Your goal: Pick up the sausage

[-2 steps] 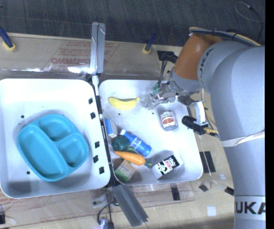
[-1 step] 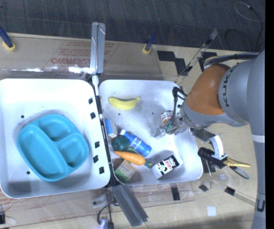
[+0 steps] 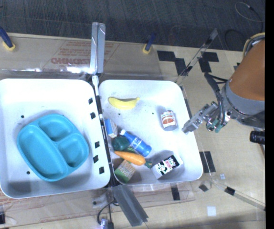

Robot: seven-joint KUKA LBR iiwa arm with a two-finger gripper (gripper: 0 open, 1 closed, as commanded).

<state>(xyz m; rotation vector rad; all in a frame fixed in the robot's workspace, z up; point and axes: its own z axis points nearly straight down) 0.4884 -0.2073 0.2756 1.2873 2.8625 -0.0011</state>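
We see the gripper (image 3: pixel 194 124) at the right of the frame, above the right rim of the right bin (image 3: pixel 187 104) and well apart from the cluttered objects. We cannot tell how far it is open. We see no object in its grasp.

We cannot identify the sausage with certainty. The nearest candidate is a brownish item (image 3: pixel 125 171) at the lower left corner of the right bin, partly under the carrot (image 3: pixel 130 157) and against the bin wall.

Failure risks, in our judgement:

- Wrong target. The carrot and the blue bottle (image 3: pixel 136 143) lie touching or overlapping in the same cluster, and a descent there may close on either one.
- Blocked grasp. The carrot covers part of the candidate, and the nearby wall leaves little room.
- Collision. The carton (image 3: pixel 168 165) and the can (image 3: pixel 168 119) lie between the gripper and the cluster, so a low approach may knock them.
- Misidentification. The banana (image 3: pixel 123 102) in the upper part of the bin has a similar long shape.
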